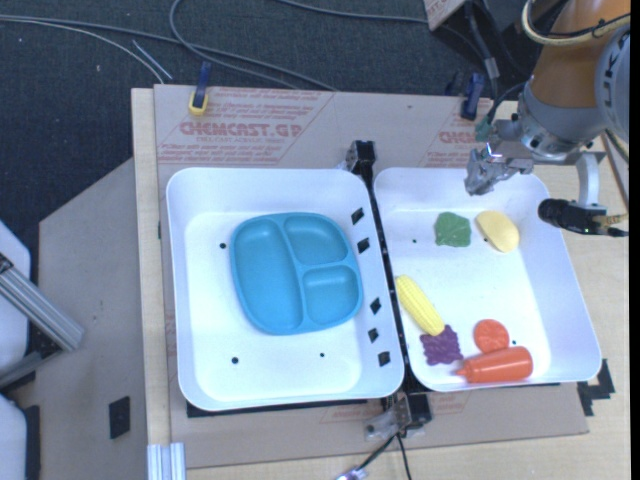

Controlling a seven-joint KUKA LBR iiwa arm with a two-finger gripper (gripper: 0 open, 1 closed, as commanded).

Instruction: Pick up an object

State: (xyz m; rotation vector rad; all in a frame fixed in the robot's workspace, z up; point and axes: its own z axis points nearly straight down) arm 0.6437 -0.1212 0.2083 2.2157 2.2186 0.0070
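Note:
My gripper [484, 181] hangs over the far edge of the right bin [570, 298], above and just behind a yellow lemon-like piece [498, 231] and a green leafy piece [453, 230]. I see nothing between its fingers. Nearer the front of the same bin lie a yellow corn cob [419, 304], a purple grape bunch [441, 347], a small orange-red round piece [490, 334] and an orange carrot-like piece [497, 366].
The left bin [190, 268] holds a blue divided plate [296, 271]. A row of black clips [372, 268] runs along the ridge between the bins. Cardboard [250, 123] lies under both bins, with cables on the dark floor behind.

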